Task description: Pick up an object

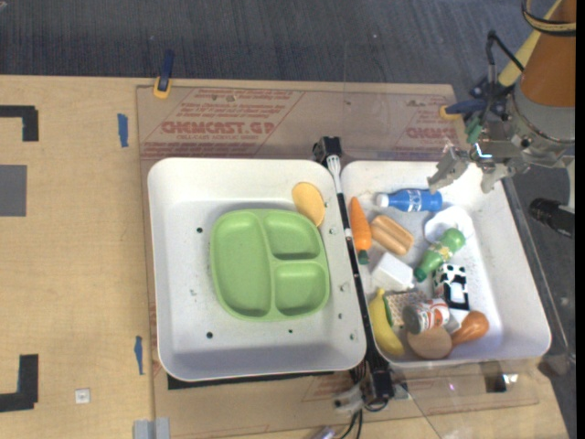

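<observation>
We're looking at early stage here, nothing picked yet. Gripper (468, 167) hovering over back right corner of right bin (535, 323), fingers spread, gripping nothing. All objects sitting in bins: blue bottle (409, 200) just below-left of gripper, hot dog (391, 234), carrot (360, 224), banana (384, 326) further down. Left bin (169, 245) holding green tray (270, 263) plus yellow lemon-ish thing (309, 202). We're guessing what's left is pretty much everything: descend, close, lift.

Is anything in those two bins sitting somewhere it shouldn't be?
One thing: an orange carrot lies along the divide between the two bins rather than down in either. The rest sits heaped in the right bin.
</observation>
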`<state>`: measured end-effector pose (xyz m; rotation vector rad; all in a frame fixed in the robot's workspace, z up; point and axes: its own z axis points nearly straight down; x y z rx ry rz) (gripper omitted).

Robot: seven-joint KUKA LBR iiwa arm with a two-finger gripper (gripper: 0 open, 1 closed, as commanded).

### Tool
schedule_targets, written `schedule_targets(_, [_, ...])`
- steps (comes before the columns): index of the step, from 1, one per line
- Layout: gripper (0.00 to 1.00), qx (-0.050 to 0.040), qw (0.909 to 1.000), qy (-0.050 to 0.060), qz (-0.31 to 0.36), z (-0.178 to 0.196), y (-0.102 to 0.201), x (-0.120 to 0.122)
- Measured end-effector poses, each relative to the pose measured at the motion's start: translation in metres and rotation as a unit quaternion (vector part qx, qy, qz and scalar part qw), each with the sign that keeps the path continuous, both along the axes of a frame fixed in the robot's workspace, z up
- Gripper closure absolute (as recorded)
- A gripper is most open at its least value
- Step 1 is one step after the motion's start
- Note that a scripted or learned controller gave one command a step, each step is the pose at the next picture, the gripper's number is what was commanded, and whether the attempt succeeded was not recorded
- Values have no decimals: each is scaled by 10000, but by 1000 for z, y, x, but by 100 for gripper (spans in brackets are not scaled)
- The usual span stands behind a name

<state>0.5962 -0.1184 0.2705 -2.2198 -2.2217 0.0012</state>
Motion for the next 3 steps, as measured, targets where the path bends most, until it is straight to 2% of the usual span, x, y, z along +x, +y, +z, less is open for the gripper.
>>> schedule_targets(1, [0, 10, 9878, 18, 1556, -87, 49, 52])
schedule_targets(2, [0, -18, 9874, -58, 1578, -153, 15, 51])
schedule_targets(3, [0, -27, 9832, -47, 1825, -182, -34, 14])
